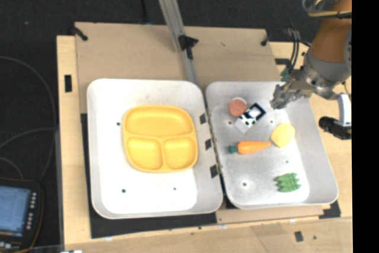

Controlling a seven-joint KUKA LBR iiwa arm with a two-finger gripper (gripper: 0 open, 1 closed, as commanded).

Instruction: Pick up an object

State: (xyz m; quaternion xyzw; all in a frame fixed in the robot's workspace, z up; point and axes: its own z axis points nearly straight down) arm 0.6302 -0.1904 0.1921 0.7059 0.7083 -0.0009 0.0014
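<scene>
The right bin [308,178] holds a round reddish-pink piece [237,106], a small white block with black squares [251,116], an orange carrot [253,147], a yellow lemon-like piece [283,135] and a green leafy piece [287,182]. My gripper [280,98] hangs over the bin's upper right part, right of the white block and above the yellow piece. I see nothing between its fingers.
The left bin [106,186] carries a yellow three-compartment tray [160,138]. A slanted metal pole [170,15] rises behind the bins. A dark screen device [18,208] lies at the lower left, off the bench.
</scene>
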